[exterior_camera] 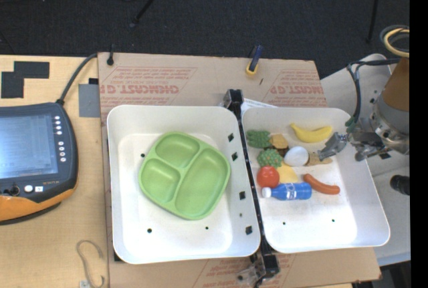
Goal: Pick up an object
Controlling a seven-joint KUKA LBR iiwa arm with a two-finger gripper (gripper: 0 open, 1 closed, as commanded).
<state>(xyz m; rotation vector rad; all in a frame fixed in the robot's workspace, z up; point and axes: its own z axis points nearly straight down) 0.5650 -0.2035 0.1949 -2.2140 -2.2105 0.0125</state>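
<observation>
The right white bin (348,226) holds several toy foods. A yellow banana (311,132) lies at the back. A white egg (295,156), a red tomato (267,176), a blue bottle (291,192) and a red sausage (322,184) crowd the middle. Green pieces (258,138) lie at the bin's back left. My gripper (348,148) hangs over the bin's right side, just right of the egg and banana. It is open, and one finger (332,144) points toward the egg. Nothing sits between the fingers.
The left bin (127,213) carries a green divided plate (185,174). A control pendant with a screen (33,153) rests at the far left of the bench. Bare bin floor lies in front of the bottle and sausage.
</observation>
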